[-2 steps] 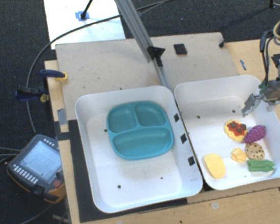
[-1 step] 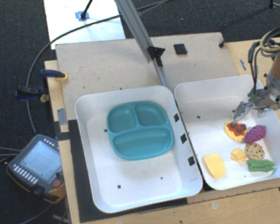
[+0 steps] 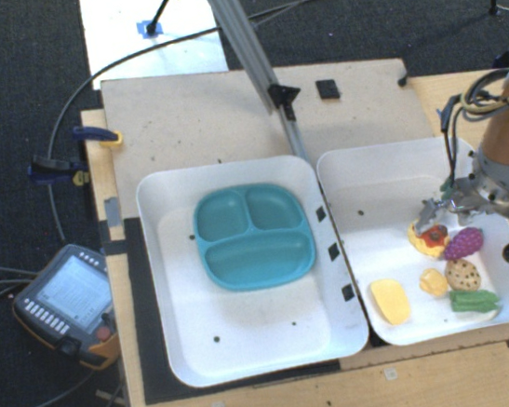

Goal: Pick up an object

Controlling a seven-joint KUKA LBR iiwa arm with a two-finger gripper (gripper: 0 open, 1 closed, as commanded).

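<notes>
Green toy (image 3: 475, 301) lies nearest; tool (image 3: 436, 213), grip state unclear, hovers over red toy (image 3: 431, 237), approaching; next it descends

Far to my pincer's left, beyond the bins, a teach pendant (image 3: 67, 307) lies on the floor. Blue clamps (image 3: 73, 150) grip the bench edge above it.

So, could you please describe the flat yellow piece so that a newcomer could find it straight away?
Look in the right bin, along its near edge. The flat yellow piece lies alone at the left end of the toy food, apart from the small yellow lump and the green piece. It is the widest and palest.
</notes>
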